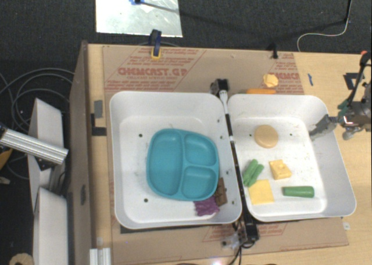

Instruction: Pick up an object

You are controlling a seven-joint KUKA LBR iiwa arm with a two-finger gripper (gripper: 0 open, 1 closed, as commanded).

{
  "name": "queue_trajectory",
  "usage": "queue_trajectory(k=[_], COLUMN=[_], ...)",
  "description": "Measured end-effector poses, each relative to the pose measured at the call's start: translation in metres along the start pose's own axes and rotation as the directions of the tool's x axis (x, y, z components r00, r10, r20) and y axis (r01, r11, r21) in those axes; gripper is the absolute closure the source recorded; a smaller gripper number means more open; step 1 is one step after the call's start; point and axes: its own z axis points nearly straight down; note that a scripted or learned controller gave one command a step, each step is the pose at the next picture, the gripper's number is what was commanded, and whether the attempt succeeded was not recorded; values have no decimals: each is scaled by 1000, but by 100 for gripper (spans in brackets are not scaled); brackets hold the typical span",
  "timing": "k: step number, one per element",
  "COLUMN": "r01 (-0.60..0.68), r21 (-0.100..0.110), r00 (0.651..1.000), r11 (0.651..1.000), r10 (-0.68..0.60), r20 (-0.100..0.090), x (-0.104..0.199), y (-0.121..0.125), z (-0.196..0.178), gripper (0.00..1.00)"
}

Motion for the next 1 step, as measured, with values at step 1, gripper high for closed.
queue_trajectory(k=[1], r01=[5], r21=[6], r00=[1000], r11=[1000], r10=[-5], r20=[-4], x=[49], y=[-5], z=[81], gripper=[0])
